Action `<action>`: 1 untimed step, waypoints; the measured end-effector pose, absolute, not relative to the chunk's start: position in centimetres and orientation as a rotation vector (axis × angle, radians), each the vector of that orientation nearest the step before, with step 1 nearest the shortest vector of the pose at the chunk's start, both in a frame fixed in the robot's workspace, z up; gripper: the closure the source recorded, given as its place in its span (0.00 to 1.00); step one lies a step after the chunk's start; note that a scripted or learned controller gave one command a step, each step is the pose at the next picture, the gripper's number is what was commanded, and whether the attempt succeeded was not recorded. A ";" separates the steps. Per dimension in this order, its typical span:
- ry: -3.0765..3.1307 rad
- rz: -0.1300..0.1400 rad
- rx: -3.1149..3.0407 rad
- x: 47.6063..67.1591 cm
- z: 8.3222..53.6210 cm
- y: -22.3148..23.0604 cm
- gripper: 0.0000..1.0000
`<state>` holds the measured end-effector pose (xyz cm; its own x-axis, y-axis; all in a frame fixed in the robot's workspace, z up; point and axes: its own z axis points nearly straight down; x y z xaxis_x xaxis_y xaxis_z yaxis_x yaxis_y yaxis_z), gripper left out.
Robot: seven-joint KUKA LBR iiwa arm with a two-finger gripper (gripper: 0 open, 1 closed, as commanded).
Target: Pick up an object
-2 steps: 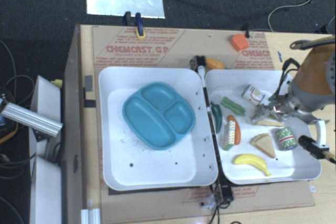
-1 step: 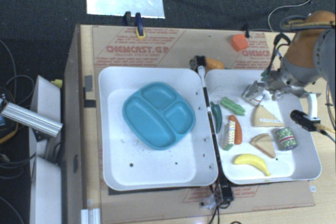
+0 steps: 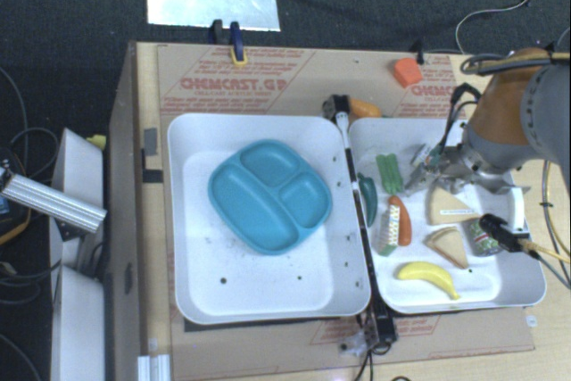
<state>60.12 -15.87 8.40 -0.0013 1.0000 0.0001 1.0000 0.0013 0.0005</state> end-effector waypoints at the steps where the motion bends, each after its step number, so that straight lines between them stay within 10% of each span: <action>1: 2.224 0.005 2.213 67.0 8.6 -13.9 0.00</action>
